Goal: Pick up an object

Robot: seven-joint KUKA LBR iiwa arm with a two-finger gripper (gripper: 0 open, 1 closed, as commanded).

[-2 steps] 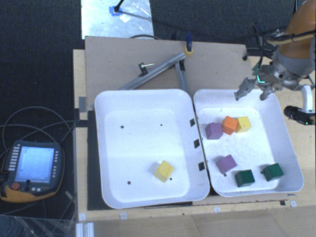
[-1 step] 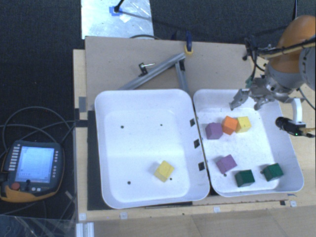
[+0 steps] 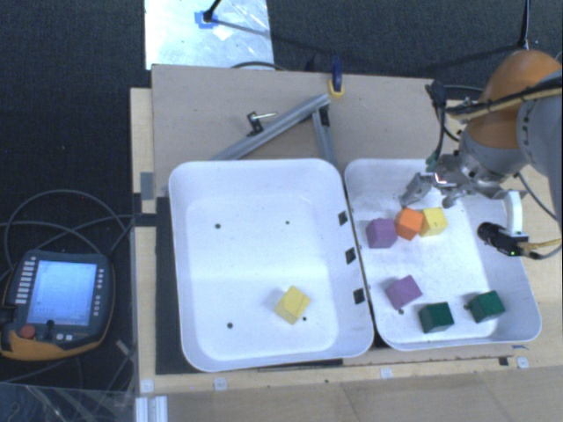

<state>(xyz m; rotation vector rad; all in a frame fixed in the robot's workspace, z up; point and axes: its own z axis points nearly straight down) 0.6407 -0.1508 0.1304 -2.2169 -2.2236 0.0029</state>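
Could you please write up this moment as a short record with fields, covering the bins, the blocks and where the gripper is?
left bin: one yellow block
right bin: six blocks
cluster near gripper: purple block, orange block, small yellow block, side by side
front of right bin: second purple block, two green blocks
gripper: over the right bin's back part, just above the orange block
held object: none seen between the fingers
beside bench: teach pendant, at left

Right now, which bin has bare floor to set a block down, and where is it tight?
The left bin is bare apart from one yellow block near its front. The right bin is crowded: purple, orange and yellow blocks cluster under the gripper, more along the front.
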